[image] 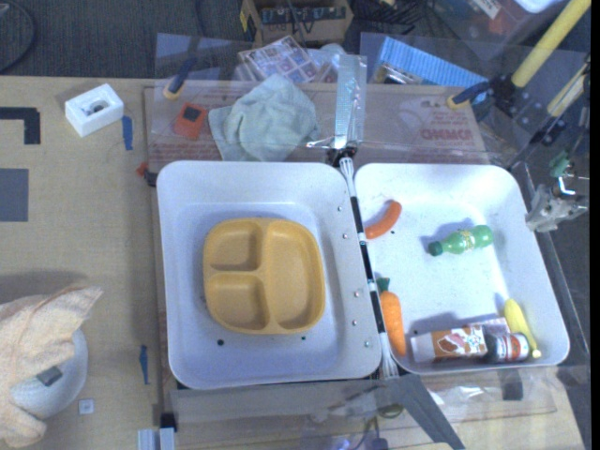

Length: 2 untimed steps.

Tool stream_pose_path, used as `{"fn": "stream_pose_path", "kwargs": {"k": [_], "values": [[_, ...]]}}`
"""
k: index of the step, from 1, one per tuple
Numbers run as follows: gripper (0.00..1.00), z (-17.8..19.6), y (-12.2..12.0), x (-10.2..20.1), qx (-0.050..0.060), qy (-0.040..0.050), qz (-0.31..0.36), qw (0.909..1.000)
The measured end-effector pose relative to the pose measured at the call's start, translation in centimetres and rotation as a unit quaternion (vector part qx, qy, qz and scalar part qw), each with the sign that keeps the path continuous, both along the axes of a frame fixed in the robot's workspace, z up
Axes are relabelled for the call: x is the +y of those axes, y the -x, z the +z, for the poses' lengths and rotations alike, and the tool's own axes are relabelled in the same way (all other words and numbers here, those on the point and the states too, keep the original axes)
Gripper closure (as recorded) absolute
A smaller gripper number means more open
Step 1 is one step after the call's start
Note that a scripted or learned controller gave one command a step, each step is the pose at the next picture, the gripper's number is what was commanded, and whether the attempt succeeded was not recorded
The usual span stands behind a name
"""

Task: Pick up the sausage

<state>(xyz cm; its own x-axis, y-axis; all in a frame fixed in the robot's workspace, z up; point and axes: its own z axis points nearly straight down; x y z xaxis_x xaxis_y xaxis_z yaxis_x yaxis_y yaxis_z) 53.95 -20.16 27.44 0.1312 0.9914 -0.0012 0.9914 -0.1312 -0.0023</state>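
Note:
The sausage, a short orange-red curved piece, lies on the floor of the right bin. It rests in that bin's upper-left part, close to the wall shared with the left bin, tilted with its upper end to the right. Nothing touches it or covers it.
The right bin also holds a green bottle, a carrot along the left wall, a lying sauce bottle and a yellow banana at the front. A yellow divided plate sits in the left bin. A grey-green cloth lies behind the bins.

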Motion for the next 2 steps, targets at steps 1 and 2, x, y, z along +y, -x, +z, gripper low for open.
{"fn": "stream_pose_path", "kwargs": {"k": [1,2], "values": [[1.0,-6.4,-1.9,6.4,0.001,-0.0008,0.019,0.9998],[1.0,-1.8,3.0,4.5,0.002,-0.0012,0.035,0.9994]]}}
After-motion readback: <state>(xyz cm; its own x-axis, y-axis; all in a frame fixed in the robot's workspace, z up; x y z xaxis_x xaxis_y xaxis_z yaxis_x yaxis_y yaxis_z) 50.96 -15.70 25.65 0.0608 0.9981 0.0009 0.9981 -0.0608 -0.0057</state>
